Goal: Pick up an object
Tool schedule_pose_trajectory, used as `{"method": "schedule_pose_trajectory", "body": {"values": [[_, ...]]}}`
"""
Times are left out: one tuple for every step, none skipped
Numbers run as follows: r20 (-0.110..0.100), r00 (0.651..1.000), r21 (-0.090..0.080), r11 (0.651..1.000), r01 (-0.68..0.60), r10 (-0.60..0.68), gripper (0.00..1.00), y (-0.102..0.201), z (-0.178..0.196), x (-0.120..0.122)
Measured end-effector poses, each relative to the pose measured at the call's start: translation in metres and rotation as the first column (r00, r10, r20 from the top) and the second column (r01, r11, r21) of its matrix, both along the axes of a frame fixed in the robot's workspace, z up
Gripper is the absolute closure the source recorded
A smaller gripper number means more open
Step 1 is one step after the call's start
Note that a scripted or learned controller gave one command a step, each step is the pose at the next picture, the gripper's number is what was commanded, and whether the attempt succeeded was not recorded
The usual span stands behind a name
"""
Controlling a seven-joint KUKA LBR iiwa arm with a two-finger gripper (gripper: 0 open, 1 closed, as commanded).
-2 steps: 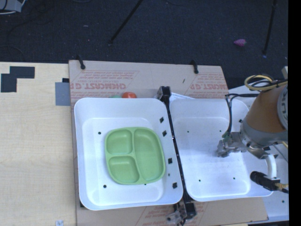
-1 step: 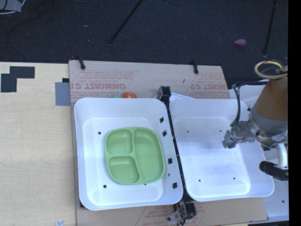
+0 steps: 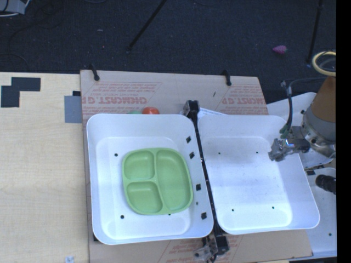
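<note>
The bench carried two shallow white bins side by side, and the left bin [image 3: 104, 136] held the only obvious thing to pick: a green divided plate [image 3: 157, 181] lying flat near its middle, three compartments up. The right bin [image 3: 299, 212] sat just beside it, the two rims meeting at a black clamp strip [image 3: 200, 169].

The arm [image 3: 329, 100] came in over the right bin's far edge, well apart from the plate. The gripper [image 3: 278, 149] hung at that bin's upper right (small and blurred here), and I could not tell how wide it stood or whether anything was in it; nothing visible sat under it.

The chief risk, as I judged it, was a descent where it stood, closing on bare bin floor. Were it carried across to the plate, a flat, thin-walled dish offers little to pinch except a rim or divider, so a slightly off approach could slide it or slip off. A small orange object [image 3: 150, 111] lay behind the left bin's back wall, outside it.
</note>
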State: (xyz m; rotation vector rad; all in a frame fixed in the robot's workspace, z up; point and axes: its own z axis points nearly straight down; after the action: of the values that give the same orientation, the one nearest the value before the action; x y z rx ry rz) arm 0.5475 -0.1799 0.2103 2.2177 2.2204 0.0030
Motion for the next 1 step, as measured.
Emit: {"method": "schedule_pose_trajectory", "body": {"values": [[-0.001,1.000,0.000,1.000,0.000,0.000,1.00,0.0039,0.0455,-0.0048]]}}
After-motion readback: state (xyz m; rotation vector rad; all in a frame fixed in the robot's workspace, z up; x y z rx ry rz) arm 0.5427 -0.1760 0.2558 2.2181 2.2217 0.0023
